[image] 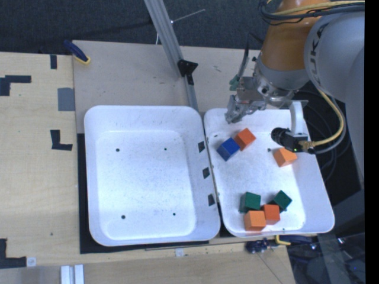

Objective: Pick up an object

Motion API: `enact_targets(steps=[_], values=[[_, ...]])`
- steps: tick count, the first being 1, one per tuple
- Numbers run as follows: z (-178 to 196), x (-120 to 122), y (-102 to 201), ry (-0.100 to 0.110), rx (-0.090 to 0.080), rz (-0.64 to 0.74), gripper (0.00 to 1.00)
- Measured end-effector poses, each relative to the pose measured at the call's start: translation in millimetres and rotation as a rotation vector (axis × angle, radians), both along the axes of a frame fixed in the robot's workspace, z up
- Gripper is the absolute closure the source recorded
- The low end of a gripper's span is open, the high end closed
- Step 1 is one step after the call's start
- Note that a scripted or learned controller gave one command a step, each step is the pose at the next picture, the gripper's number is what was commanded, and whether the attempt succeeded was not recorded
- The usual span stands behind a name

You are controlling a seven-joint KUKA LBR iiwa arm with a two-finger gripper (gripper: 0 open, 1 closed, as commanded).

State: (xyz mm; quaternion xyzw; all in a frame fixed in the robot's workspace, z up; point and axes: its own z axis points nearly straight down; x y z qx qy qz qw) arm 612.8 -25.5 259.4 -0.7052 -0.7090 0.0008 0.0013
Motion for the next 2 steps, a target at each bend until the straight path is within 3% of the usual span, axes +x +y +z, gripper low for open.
enact_targets(steps=[1,2], values=[[-11,-1,51,0.000,0.000,0.001,1.00],[-8,-19,99,0.000,0.000,0.002,1.00]])
